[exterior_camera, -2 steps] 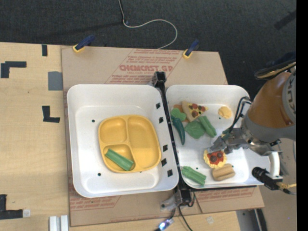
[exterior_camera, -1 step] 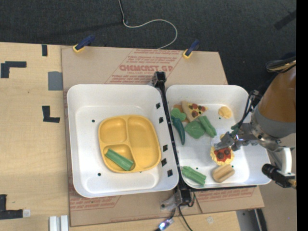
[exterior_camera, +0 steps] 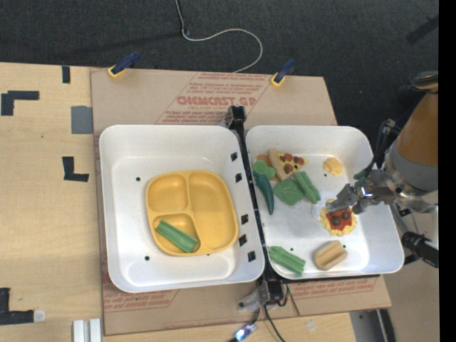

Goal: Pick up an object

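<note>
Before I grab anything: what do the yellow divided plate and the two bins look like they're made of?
Yellow plate: looks like moulded plastic, matte to satin, with one even colour and soft rounded dividers.
Left bin and right bin: probably thin formed plastic, smooth white with rounded corners and a faint sheen; painted metal can't be ruled out.

This looks like a robotics lab. A wooden bench (exterior_camera: 43, 212) carries a clamped cardboard sheet (exterior_camera: 214, 98) and two white bins (exterior_camera: 121, 148) of toy plastic food. Black tape marks (exterior_camera: 21, 102) sit at its left, a loose cable (exterior_camera: 221, 34) crosses dark carpet (exterior_camera: 71, 13) at the far side, and a grey-and-orange industrial arm (exterior_camera: 420, 148) reaches in from the right.
</note>
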Tool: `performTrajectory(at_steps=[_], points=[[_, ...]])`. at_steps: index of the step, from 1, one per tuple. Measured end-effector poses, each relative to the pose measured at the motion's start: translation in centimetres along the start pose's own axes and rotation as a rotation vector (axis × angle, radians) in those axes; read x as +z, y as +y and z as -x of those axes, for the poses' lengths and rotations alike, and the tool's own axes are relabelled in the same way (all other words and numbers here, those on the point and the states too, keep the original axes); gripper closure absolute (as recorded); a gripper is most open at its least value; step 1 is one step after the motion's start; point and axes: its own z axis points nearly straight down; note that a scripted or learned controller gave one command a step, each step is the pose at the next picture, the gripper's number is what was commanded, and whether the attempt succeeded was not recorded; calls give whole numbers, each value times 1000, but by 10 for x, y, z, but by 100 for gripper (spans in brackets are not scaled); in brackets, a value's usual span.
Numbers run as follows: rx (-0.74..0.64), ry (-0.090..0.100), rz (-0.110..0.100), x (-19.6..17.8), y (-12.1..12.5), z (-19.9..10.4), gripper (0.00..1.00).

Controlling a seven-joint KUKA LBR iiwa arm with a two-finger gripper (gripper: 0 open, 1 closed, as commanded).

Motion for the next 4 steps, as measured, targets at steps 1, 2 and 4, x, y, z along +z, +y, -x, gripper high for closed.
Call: performTrajectory(at_steps=[1, 2, 4], points=[[-5, 2, -2, -3, 21, -41, 100], [-5, 1, -2, -8, 47, -90, 100], [-1, 0, -3, 3, 80, -148, 100]])
